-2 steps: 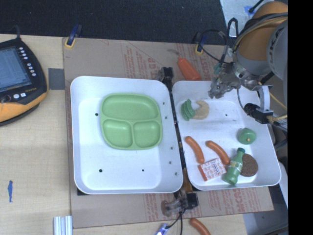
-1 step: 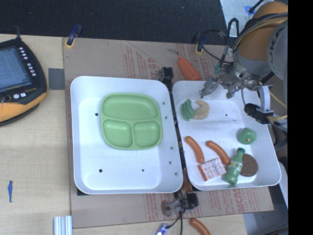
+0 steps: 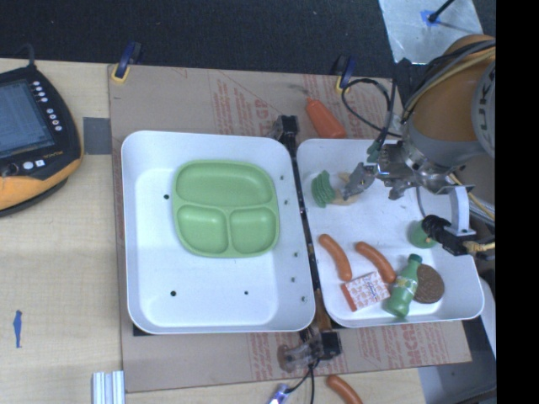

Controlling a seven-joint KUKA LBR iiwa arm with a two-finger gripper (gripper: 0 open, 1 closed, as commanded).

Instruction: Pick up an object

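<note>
Gripper beside green toy; jaw state unclear. Light, rigid, slick plastic; best pinched across narrow middle.

right bin: open centre | blocked front: sausages, bottle, packet

An orange-and-black handheld control pendant rests on the wooden tabletop, left of brown cardboard.
</note>
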